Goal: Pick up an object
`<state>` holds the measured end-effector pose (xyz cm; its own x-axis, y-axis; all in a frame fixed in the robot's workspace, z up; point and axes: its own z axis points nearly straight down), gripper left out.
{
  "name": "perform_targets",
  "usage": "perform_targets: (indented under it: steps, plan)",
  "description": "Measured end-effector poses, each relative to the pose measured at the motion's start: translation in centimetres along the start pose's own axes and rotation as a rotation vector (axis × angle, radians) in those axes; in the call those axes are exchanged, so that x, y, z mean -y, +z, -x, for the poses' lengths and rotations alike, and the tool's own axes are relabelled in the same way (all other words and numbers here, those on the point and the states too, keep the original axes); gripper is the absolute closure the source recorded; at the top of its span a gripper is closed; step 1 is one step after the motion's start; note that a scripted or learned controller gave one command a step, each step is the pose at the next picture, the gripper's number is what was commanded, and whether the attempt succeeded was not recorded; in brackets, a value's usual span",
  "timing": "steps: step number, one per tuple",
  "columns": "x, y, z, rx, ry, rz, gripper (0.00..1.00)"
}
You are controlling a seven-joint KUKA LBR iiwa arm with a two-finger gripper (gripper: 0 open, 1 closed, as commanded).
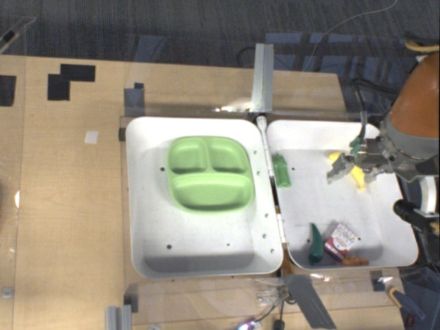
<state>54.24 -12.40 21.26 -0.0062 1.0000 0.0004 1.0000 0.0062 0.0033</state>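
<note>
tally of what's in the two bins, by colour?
Green: 3 – divided plate, light green block, dark green piece
Yellow: 1 – yellow item near the gripper
Pink/purple: 1 – packet
Brown: 1 – brown piece
Total: 6

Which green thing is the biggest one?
The light green divided plate in the left bin. The green block and dark green object lie in the right bin and are much smaller.
</note>
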Motion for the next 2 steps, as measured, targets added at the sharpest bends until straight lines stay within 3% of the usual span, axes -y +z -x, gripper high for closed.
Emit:
perform_targets:
  steps: [1,2]
  plan:
    - [-4.1,10.1,2.0,0.001,0.021,-0.001,0.0]
    - [-9.8,11.7,5.4,-0.004,-0.006,0.001,0.0]
